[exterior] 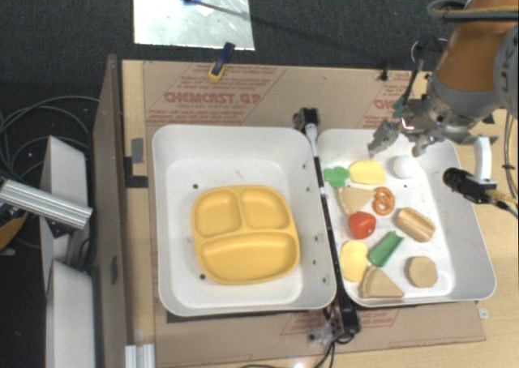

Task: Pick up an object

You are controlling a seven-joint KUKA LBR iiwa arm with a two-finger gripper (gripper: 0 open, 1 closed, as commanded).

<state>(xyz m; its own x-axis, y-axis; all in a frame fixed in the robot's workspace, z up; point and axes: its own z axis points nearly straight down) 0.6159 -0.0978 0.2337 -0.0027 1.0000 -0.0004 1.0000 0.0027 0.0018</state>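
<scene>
My gripper (401, 144) hangs over the far edge of the right bin (478, 265), open, with nothing between its two fingers (382, 141). Just below it lie a white egg-like ball (402, 167) and a yellow oval piece (367, 172). Further toy food fills that bin: a green leafy piece (336, 175), a pretzel (383, 199), a tan wedge (353, 198), a red tomato (362, 224), a hot dog bun (414, 224), a green stick (384, 248), a pale yellow round (353, 260), a brown cookie (422, 271) and a tan sandwich triangle (379, 284).
The left bin (174, 156) holds a yellow divided plate (245, 233). A black clamp (307, 120) sits where the two bins meet at the back. Cardboard covers the bench behind the bins, and a blue-and-yellow clip (220, 63) lies on it.
</scene>
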